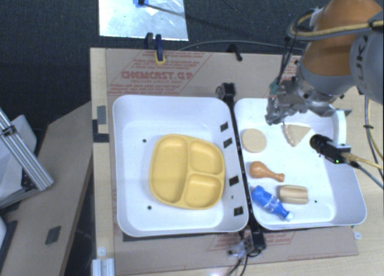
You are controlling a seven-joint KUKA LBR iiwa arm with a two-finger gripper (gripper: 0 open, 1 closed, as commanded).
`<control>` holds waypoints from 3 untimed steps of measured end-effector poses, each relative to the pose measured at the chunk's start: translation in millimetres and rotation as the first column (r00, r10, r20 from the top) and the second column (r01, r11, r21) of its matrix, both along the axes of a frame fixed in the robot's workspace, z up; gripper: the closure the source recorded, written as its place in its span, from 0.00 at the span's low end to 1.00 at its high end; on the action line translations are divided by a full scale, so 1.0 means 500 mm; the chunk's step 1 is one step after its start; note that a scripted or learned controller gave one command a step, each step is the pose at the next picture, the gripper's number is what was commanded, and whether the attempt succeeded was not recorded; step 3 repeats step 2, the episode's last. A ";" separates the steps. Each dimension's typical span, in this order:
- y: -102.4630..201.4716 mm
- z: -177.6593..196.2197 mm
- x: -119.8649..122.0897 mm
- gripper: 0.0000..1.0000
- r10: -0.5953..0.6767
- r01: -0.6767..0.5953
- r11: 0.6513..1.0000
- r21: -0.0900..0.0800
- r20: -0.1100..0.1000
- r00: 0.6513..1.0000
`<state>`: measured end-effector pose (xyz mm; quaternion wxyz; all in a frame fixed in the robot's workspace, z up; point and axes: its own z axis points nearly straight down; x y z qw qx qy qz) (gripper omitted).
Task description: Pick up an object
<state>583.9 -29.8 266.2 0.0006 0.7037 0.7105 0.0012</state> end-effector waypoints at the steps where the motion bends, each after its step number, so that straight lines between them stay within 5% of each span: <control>1: 0.088 -0.008 0.014 1.00 0.000 0.000 1.000 0.001 0.000 1.000; 2: 0.204 -0.040 0.039 1.00 0.000 0.000 1.000 0.001 -0.001 1.000; 3: 0.204 -0.040 0.039 1.00 0.000 0.000 1.000 0.001 -0.001 1.000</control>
